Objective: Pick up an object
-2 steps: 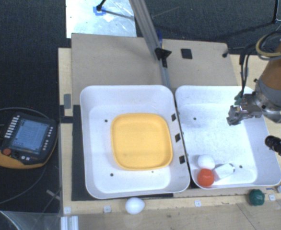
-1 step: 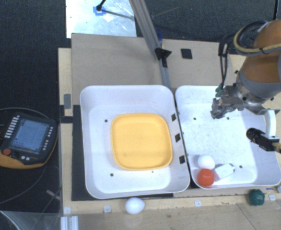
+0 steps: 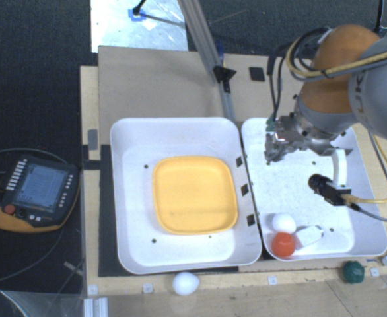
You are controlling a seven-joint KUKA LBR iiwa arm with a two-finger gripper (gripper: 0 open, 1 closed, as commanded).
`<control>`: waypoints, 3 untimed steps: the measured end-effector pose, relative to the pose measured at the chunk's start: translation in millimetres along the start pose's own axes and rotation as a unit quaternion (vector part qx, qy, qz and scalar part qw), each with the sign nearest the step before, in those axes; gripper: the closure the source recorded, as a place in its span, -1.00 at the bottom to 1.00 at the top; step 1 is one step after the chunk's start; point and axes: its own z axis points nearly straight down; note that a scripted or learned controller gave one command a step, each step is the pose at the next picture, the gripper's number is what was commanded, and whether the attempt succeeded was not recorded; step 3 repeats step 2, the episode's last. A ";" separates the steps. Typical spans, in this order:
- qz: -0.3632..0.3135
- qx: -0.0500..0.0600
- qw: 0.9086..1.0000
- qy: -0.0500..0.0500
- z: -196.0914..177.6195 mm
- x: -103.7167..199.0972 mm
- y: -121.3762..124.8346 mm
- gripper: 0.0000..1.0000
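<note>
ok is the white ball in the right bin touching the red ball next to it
Touching. The camera view shows the white ball pressed against the red ball, no bin floor between them.

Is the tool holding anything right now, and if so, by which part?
Nothing is held. The tool hangs over the upper part of the right bin, with bare bin floor beneath it. The white ball and red ball lie apart at the bin's near edge.

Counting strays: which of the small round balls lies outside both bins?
The white ball on the bench in front of the left bin; the other white ball and red ball lie inside the right bin.
</note>
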 end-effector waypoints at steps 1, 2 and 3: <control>0.000 0.000 1.000 0.000 -9.1 45.0 10.0 1.00; 0.000 0.000 1.000 0.000 -17.4 93.2 22.6 1.00; 0.000 0.000 1.000 0.000 -17.4 93.2 22.6 1.00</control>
